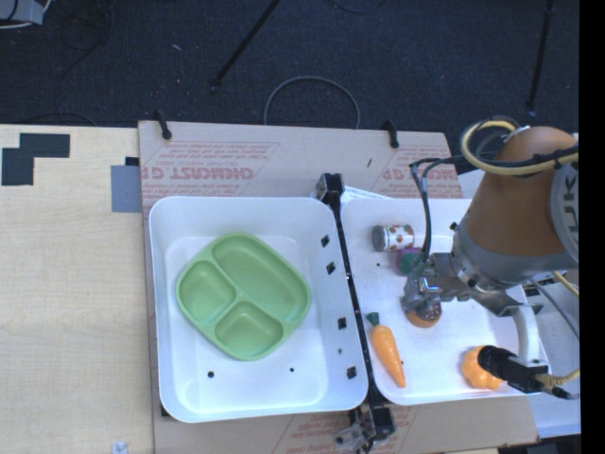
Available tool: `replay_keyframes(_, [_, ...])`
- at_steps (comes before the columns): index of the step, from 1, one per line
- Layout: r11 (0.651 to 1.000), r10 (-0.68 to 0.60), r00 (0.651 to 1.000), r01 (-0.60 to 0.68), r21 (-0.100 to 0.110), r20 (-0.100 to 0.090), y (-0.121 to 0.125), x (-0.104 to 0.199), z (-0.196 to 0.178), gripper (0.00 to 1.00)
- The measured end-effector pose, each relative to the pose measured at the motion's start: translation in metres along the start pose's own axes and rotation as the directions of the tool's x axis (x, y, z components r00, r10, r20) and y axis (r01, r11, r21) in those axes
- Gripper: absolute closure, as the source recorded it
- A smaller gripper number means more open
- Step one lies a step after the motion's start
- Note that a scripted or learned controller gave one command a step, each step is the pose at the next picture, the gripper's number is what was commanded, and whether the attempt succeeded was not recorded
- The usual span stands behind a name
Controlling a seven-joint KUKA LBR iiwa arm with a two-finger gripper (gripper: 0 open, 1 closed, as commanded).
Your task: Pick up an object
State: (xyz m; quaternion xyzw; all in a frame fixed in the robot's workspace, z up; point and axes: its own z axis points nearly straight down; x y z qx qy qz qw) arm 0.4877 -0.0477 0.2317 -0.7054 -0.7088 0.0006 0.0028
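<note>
Camera view looks down on a sheet of brown cardboard point(236, 164) that carries two white bins side by side. The left bin point(180, 386) holds a pale green plate point(244, 294) with three compartments, lying flat and turned at an angle near the middle. The right bin point(444, 348) holds the smaller things. The grey arm point(515, 206) with its orange band reaches in from the right over the right bin's far half, and its gripper point(422, 303) points down near that bin's centre. Whether the gripper is spread or pressed together cannot be told from this angle.

A carrot point(388, 353) lies near the divider toward the near edge, green end pointing away from the camera. An orange fruit point(471, 369) sits by the near right corner. A small can point(392, 237) lies on its side toward the far edge. A round orange piece point(425, 319) rests on the bin floor directly beneath the gripper's tip, touching it or just below it; which of the two cannot be told.
</note>
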Motion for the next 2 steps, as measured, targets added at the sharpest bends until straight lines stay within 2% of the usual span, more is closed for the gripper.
replay_keyframes(1, [1.000, -0.001, 1.000, 0.001, 0.002, 0.001, 0.005, 0.061, 0.009, 1.00])
replay_keyframes(2, [1.000, 0.000, 1.000, 0.000, 0.000, 0.002, -0.001, 0.119, 0.009, 1.00])
